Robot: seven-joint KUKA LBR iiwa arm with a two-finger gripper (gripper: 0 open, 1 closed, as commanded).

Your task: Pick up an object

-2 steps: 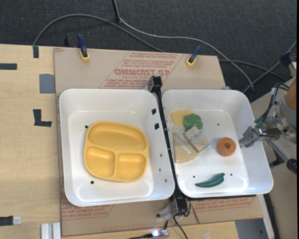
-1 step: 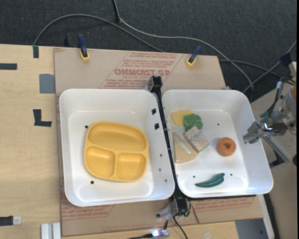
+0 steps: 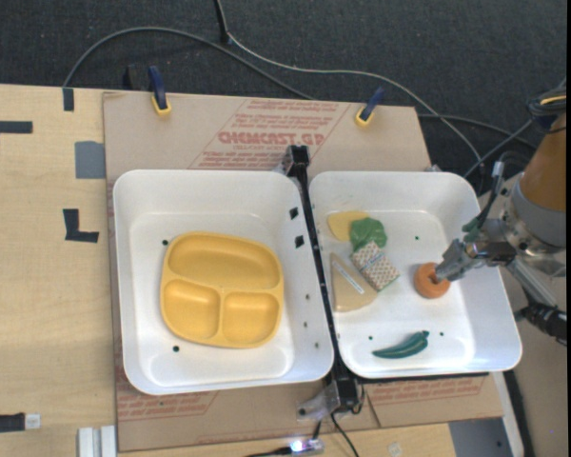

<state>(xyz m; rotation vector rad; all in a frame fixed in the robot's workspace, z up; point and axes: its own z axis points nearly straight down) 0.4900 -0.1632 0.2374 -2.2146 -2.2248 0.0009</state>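
Right bin (image 3: 457, 190): gripper over orange round object.
Gripper (image 3: 446, 272) touching orange round object (image 3: 431, 283) near right wall; finger spread cannot be told.

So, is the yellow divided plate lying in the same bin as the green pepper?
No, the yellow plate lies in the left bin, while the green pepper lies in the right bin.

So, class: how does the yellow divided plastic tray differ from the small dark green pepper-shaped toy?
The yellow divided plastic tray is broad and flat; the dark green pepper-shaped toy is slim and curved. The tray lies in the left bin, the pepper in the right bin. Both lie apart from the gripper.
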